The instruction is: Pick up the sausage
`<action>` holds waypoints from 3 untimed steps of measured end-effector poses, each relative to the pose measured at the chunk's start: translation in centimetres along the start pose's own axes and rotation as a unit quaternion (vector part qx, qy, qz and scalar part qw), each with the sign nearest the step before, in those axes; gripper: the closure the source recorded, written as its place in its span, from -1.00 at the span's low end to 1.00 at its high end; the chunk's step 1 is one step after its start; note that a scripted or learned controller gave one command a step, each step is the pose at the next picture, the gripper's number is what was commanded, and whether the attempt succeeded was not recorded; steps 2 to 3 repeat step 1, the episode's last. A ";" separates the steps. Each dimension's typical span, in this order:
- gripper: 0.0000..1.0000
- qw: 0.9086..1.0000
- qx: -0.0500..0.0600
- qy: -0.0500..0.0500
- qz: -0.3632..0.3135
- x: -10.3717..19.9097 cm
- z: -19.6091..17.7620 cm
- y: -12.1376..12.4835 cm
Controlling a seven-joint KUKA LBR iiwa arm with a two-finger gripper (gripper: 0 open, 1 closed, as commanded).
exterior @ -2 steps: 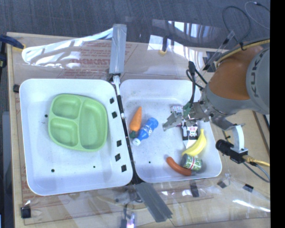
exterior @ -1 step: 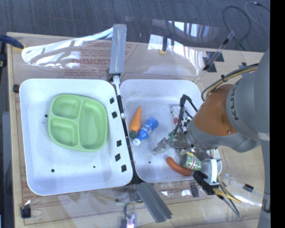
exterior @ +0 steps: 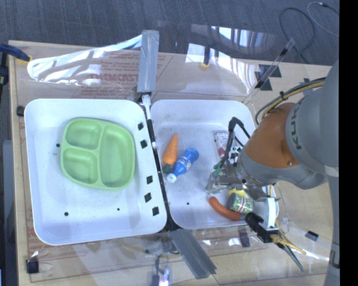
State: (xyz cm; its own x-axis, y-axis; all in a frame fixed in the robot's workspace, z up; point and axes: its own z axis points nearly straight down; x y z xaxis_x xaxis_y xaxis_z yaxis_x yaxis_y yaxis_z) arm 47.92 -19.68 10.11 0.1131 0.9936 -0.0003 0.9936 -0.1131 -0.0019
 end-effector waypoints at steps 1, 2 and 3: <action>-1.00 1.000 0.000 0.000 0.000 0.0 0.0 0.0; -1.00 1.000 0.000 0.000 0.000 0.0 0.0 0.0; -1.00 1.000 0.000 0.000 0.000 0.0 0.0 0.0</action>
